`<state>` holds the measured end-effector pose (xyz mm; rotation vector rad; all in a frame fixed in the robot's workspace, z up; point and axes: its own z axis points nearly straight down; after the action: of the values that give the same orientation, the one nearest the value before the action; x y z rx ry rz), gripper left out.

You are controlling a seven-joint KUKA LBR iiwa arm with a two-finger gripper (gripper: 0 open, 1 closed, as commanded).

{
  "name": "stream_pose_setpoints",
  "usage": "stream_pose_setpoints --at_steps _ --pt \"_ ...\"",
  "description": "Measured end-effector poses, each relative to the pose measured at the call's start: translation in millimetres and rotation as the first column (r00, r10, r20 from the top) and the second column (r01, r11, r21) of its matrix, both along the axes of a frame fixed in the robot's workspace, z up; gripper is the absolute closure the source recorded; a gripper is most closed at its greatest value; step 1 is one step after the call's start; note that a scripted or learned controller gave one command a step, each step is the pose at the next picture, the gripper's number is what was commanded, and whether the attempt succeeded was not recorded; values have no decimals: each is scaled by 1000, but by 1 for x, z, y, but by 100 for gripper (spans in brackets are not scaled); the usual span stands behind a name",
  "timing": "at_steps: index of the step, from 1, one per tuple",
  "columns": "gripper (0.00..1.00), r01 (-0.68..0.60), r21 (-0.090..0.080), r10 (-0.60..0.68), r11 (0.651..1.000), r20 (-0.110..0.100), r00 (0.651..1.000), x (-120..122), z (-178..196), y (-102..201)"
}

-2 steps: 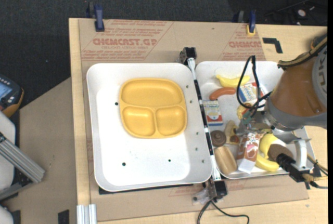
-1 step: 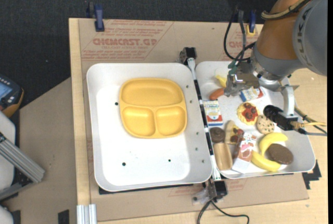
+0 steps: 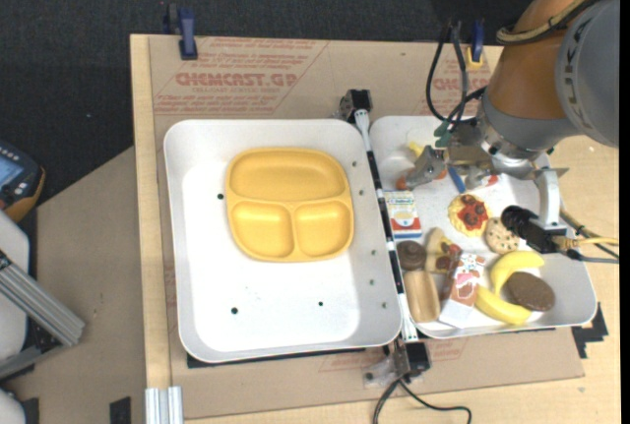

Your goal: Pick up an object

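Arm (image 3: 551, 68) hides right bin (image 3: 581, 299) far corner; gripper (image 3: 429, 168) blurred.

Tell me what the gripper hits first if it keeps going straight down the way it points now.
Probably bare floor of the right bin near its back left corner: the gripper points down-left there. The small carton lies just nearer the camera. Depth is unclear from this slant.

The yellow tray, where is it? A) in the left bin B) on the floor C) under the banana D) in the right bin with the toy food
A: the yellow tray lies flat in the left bin, while the banana sits in the right bin.
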<state>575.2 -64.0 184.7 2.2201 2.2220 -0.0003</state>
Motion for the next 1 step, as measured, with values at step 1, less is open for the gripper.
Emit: stream_pose_setpoints --at_steps 1 --pt "0 4 -4 -4 1000 4 1000 59 -44 -66"
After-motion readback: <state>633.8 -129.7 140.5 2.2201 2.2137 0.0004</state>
